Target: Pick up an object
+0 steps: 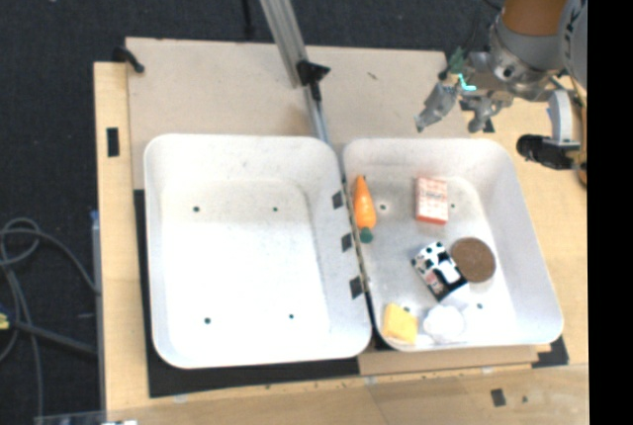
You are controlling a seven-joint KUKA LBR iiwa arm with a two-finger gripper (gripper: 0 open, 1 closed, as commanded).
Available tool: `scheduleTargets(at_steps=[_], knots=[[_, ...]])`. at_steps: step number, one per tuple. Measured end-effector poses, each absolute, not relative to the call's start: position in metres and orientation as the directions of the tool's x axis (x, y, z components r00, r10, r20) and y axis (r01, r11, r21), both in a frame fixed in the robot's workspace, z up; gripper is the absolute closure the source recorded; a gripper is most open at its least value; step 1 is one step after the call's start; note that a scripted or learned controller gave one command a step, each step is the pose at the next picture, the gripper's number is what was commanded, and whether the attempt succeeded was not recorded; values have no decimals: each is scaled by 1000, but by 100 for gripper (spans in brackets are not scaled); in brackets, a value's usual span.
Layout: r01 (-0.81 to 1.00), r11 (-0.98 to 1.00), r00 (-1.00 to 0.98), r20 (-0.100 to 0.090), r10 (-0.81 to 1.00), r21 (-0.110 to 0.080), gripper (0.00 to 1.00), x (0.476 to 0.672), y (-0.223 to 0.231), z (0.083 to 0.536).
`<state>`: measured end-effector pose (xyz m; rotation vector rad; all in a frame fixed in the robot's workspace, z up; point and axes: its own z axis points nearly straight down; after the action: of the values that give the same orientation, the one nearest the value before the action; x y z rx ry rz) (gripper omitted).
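While the tool (457, 107) hangs empty above the bench (396, 87), its fingers spread apart, every object lies below it in the right bin (519, 215). Nearest beneath is the pink box (431, 200); down and left is the carrot (364, 207). Farther down sit the brown disc (473, 259), checkered block (436, 271), white lump (444, 322) and yellow piece (400, 322).

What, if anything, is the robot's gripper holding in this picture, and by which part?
Nothing. The gripper hangs with open jaws above the bench behind the right bin; the carrot and the other things lie in that bin.
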<state>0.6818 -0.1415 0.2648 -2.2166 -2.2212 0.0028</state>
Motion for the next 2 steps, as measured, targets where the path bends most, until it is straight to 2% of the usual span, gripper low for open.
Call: scheduleTargets(at_steps=[1,2], knots=[[1000,4,-4,-3,1000,0,0,682,-143,268],[1000,5,-5,-4,1000,-3,0,683,-139,225]])
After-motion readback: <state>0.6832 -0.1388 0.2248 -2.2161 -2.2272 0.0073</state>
